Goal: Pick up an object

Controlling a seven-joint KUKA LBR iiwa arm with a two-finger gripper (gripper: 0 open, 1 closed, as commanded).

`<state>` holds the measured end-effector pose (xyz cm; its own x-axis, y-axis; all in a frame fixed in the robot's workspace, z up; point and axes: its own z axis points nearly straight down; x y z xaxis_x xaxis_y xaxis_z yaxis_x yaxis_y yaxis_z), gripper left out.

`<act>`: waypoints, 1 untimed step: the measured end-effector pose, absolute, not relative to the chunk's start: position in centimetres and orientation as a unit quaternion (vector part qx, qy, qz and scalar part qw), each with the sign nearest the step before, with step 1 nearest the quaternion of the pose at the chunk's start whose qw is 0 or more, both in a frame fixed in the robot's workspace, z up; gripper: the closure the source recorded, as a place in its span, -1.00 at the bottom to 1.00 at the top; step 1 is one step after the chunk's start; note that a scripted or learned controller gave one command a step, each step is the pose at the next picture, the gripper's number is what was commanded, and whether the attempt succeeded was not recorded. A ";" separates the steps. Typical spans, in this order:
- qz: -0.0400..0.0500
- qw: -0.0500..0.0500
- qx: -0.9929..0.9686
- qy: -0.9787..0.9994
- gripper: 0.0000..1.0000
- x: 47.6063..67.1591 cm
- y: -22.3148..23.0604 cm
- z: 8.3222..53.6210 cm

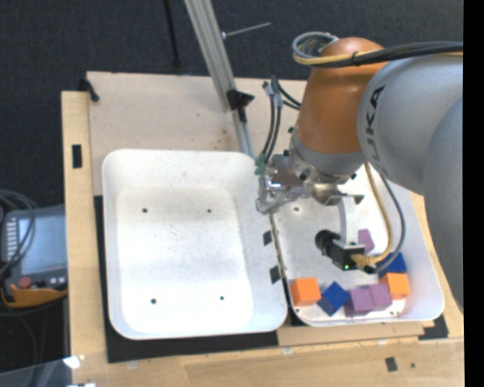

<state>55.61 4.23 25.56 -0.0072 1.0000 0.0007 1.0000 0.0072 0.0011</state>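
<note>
The claw (270, 196) hangs over the right bin's (302, 236) left rim; I cannot tell its grip. Blocks crowd that bin's near edge, the blue block (334, 297) cornerwise. The left bin (177, 240) offers broad bare floor.

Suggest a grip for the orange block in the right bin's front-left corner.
I'd come straight down on the orange block and pinch its far and near faces: the top is flat and free, while the blue block crowds its right side and the bin wall its left.
</note>
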 end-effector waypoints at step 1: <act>0.000 0.000 0.705 0.709 1.00 56.8 8.9 24.0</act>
<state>56.81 8.94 24.05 -0.0065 1.0000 -0.0002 1.0000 0.0065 0.0005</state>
